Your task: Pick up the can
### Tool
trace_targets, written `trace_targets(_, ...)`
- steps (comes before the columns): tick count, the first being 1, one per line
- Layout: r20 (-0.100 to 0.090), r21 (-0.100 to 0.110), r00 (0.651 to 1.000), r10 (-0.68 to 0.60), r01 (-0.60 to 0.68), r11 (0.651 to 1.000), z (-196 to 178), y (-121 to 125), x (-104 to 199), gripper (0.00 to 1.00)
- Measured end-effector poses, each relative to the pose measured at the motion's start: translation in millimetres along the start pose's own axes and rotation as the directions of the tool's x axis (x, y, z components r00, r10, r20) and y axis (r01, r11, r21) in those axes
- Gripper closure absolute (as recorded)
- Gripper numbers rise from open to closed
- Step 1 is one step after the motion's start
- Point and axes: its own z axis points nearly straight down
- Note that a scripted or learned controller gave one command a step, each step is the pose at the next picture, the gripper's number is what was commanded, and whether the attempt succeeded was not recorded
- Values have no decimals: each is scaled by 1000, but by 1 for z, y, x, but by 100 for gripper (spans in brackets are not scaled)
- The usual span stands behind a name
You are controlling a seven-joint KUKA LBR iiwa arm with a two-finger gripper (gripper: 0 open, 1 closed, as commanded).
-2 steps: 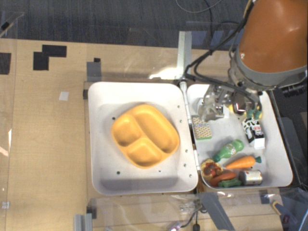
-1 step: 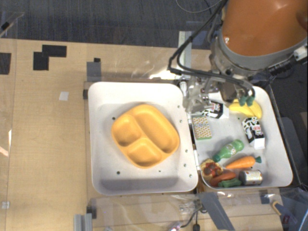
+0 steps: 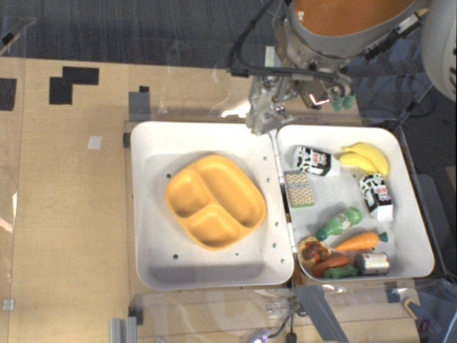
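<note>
Above the right bin's far-left corner, your gripper hangs; you cannot tell its grasp. Your small metal can lies on its side at that bin's near edge, beside a smooth carrot.

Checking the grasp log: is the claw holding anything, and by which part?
Nothing is held. The claw sits above the bins' far edge, nothing between its fingers. The can lies in the right bin.

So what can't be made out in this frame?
- Two-finger gripper, camera view: blurred, under the wrist; finger state unclear.
- Small silver metal can, right white bin: label too small.
- Grey-and-orange arm: cut off by the top edge.
</note>
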Motion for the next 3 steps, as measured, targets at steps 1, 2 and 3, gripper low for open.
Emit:
trace_targets(1, -6, -3, 967, -257, 257, 967, 67, 46, -45, 100)
trace_targets(2, -1, -3, 984, -181, 181, 984, 26, 91, -21, 100)
trace_targets(3, -4, -2, 1000, -5, 5, 1000, 56, 72, -69, 100)
